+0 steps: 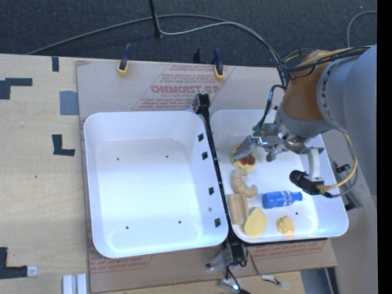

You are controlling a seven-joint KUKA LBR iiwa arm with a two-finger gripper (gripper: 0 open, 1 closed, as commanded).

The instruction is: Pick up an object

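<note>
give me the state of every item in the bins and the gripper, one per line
gripper: low in the right bin, over the red-and-yellow toy, fingers unclear
red-and-yellow toy: on the bin floor, partly under the gripper
croissant: lying flat
blue bottle: on its side
tan block: lying by the divider
yellow wedge: lying flat
yellow lump: resting near the front wall

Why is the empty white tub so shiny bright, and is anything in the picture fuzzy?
In the camera view, overhead light washes out the left bin, so its floor looks almost glowing; the right bin is bright too, with a soft shadow under the arm near the gripper; the blue bottle and the yellow pieces look a bit soft, without sharp detail.
</note>
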